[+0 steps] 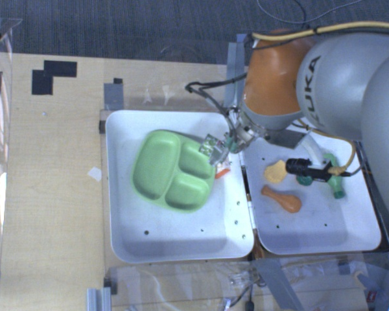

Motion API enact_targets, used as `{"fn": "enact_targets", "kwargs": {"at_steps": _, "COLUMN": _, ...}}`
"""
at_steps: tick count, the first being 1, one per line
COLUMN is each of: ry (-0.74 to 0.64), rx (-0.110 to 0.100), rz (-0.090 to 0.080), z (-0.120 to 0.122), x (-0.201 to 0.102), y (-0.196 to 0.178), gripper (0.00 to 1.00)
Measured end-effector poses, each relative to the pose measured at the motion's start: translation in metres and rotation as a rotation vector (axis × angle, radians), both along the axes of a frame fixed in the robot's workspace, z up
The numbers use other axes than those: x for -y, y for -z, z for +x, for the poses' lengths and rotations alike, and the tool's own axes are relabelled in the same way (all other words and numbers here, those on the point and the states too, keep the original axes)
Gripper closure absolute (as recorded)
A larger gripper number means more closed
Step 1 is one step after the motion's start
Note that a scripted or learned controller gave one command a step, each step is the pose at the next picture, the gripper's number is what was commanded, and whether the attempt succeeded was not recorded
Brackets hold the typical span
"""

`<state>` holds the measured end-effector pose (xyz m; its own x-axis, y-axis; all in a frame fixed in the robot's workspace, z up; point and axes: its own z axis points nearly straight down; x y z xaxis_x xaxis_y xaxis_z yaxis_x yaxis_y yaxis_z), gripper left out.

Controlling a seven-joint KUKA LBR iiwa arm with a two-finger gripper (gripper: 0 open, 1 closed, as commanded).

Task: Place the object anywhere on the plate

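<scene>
Hovering at green plate (170, 170) right rim: gripper (219, 149), grip state unclear; small orange object (223, 171) beneath, long axis undeterminable.

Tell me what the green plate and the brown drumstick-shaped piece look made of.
Green plate: likely moulded plastic, matte, one even colour with soft rounded compartment edges. Brown drumstick-shaped piece: probably toy plastic or rubber, smooth with a faint sheen; unclear which.

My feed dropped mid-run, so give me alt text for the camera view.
The claw hangs at the right rim of a green plate in the left bin, with something small and orange just below it. The right bin holds a yellow piece, a brown drumstick shape and a black-and-green tool.
</scene>
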<state>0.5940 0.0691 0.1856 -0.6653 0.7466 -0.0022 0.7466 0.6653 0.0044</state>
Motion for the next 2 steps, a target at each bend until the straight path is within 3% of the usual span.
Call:
{"fn": "enact_targets", "kwargs": {"at_steps": 1, "ry": -0.313, "rx": 0.001, "rz": 0.000, "z": -0.0201, "x": -0.0251, "y": -0.0001, "gripper": 1.00}}
{"fn": "enact_targets", "kwargs": {"at_steps": 2, "ry": -0.313, "rx": 0.001, "rz": -0.001, "z": -0.0200, "x": -0.0248, "y": -0.0002, "gripper": 0.00}}
